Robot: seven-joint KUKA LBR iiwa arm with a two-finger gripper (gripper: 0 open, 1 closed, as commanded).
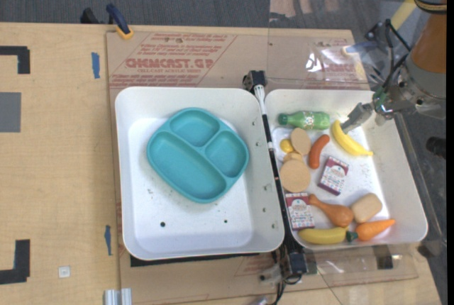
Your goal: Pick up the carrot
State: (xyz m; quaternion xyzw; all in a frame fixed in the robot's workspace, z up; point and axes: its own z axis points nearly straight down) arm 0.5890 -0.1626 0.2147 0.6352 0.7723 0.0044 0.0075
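The carrot is orange with a small green stub at its left end. It lies in the front right corner of the right bin, between a tan bread roll and the bin's front rim. My gripper hangs over the far right part of the same bin, just above the upper end of a yellow banana. It is well behind the carrot, and nothing shows in its grasp.
The right bin also holds a green bottle, a red sausage, round biscuits, two small red cartons, a drumstick and a second banana. The left bin holds a teal divided plate.
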